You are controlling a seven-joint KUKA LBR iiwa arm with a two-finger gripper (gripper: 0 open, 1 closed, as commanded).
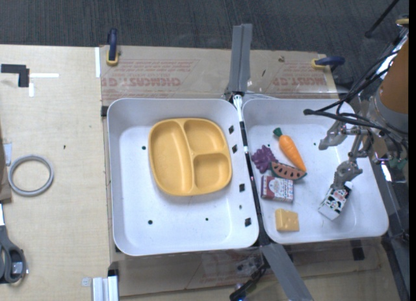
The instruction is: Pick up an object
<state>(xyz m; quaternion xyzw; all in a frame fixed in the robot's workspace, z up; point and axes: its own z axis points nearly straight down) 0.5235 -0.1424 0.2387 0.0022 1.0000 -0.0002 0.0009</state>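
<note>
The right bin (364, 227) holds several toys: an orange carrot (290, 151), purple grapes (263, 158), a watermelon slice (288, 171), a red box (277, 189), a yellow cheese wedge (286, 220) and a small cow-patterned carton (335, 203). My gripper (339, 155) hangs over the bin's right half, and its fingers stand apart with nothing between them. The lower finger (347, 172) sits just above the carton's top end, close to it or touching. The other toys lie apart to the gripper's left.
A yellow divided plate (190, 157) lies in the left bin (130, 228). A grey divider (242, 59) runs between the bins. On the bench at left are a tape roll (29, 175) and scissors (12, 264). Cables (364, 85) hang at the right.
</note>
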